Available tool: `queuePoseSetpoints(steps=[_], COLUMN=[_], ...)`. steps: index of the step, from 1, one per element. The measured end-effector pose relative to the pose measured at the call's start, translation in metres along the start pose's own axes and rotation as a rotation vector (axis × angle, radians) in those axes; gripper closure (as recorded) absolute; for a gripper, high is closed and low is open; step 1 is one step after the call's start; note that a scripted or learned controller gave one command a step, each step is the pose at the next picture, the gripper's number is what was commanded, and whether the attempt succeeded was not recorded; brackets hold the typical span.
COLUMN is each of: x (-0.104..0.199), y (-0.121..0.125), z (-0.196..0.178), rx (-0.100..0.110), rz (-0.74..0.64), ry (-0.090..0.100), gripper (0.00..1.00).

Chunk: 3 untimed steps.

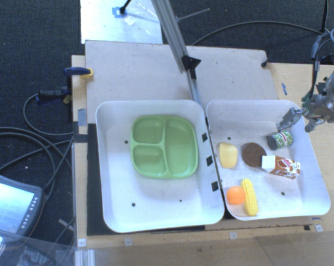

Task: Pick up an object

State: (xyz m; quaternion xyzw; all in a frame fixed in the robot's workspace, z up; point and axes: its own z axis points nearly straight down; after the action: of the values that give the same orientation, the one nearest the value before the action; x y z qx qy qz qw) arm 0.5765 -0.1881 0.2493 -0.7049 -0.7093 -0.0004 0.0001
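Bins sit side by side on the desk (156,71). The left bin (111,204) holds a green divided plate (164,146), lying flat near its middle with three compartments facing up. The right bin (317,195) carries the small things. A pale yellow block (228,155) lies at the bin's left side, just beside a round brown disc (254,154). To the right of the disc, a small carton (281,167) with a white, brown and red print lies on its side. Nearer the front edge, an orange ball (236,195) rests against a yellow corn cob (249,197), the two touching. A small dark can with a green band (280,139) lies tipped over at the far right of the bin, above the carton.

The gripper (298,121) reaches in over the right bin's far right rim. One finger (288,118) slants down toward the can and ends just above it; a second finger shows further right over the rim. The jaws stand spread apart, and nothing sits between them. The can lies just below and left of the nearer fingertip; whether they touch I cannot tell.

A grey pole (172,32) crosses the far side of the desk, ending where the two bins meet.
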Motion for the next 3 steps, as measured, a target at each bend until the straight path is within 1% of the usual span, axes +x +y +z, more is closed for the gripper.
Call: queuePoseSetpoints(steps=[1, 2, 3], x=[0.0, -0.007, -0.015], y=[0.0, 0.005, 0.0], z=[0.0, 0.057, 0.105], rx=[0.0, 0.004, 0.004], rz=[0.0, 0.007, 0.006], ry=[0.0, 0.0, 0.0], gripper=[0.0, 0.0, 0.0])
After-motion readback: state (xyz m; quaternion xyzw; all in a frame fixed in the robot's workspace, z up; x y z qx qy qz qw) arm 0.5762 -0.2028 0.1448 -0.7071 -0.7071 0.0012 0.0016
